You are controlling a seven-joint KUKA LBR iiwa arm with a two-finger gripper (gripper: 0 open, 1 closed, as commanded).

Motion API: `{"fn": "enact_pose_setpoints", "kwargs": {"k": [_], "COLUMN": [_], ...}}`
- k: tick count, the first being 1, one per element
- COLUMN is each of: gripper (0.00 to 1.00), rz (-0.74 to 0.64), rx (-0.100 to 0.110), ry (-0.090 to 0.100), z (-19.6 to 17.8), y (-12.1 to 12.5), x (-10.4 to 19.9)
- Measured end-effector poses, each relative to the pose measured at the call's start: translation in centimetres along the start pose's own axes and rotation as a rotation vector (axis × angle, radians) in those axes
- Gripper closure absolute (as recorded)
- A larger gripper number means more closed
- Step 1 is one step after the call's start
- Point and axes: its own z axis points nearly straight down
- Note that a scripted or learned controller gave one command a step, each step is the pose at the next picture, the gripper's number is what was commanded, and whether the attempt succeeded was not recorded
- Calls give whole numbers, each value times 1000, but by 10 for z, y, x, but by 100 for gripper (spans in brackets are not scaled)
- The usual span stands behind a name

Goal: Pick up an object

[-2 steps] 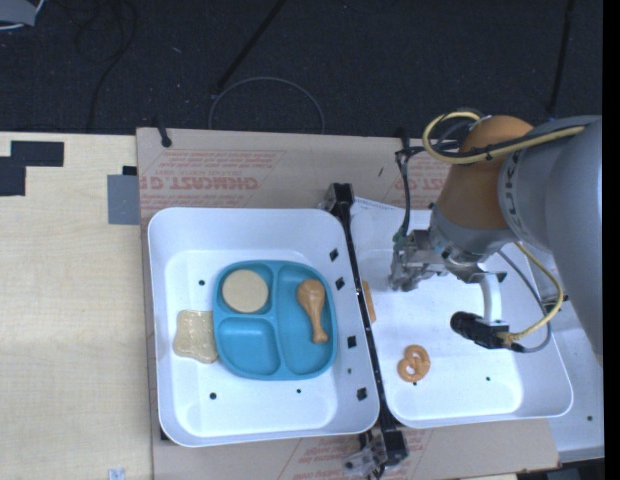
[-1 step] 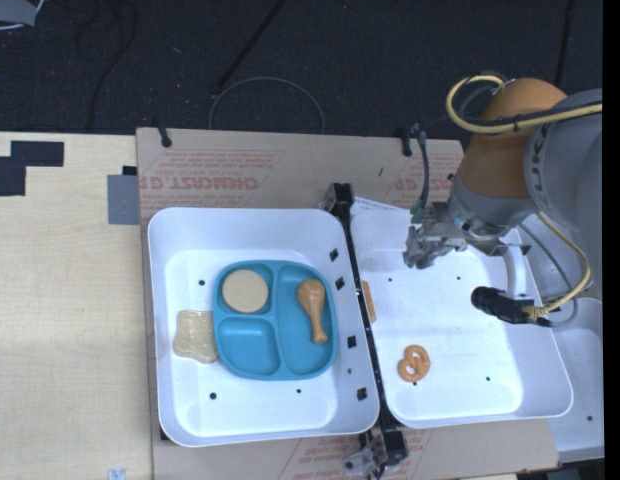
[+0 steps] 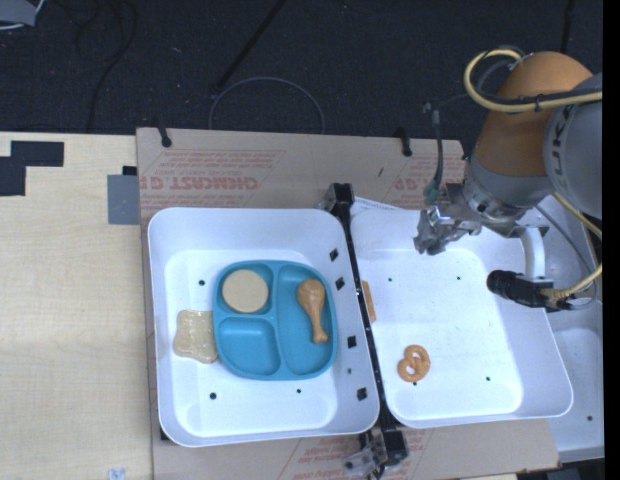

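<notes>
An orange pretzel [image 3: 414, 363] lies on the floor of the right bin [image 3: 490, 398], toward its front left. In the left bin [image 3: 180, 268] a blue divided tray [image 3: 273, 320] holds a round tan cookie [image 3: 244, 290] and a brown chicken drumstick [image 3: 314, 308]. A pale slice of bread [image 3: 195, 336] lies just left of the tray. My gripper [image 3: 431, 241] hangs above the far edge of the right bin, well behind the pretzel, and I see nothing between its fingers.
A black divider [image 3: 352, 298] runs between the two bins, with a thin orange strip [image 3: 368, 301] against its right side. A black cable piece [image 3: 518, 288] juts over the right bin's right wall. Cardboard lies under both bins.
</notes>
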Motion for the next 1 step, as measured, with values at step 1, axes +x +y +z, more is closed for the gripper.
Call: {"fn": "enact_pose_setpoints", "kwargs": {"k": [1], "gripper": [100], "rz": [3], "rx": [-2], "ry": [-1], "z": [-59], "y": [-5], "x": [-8]}}
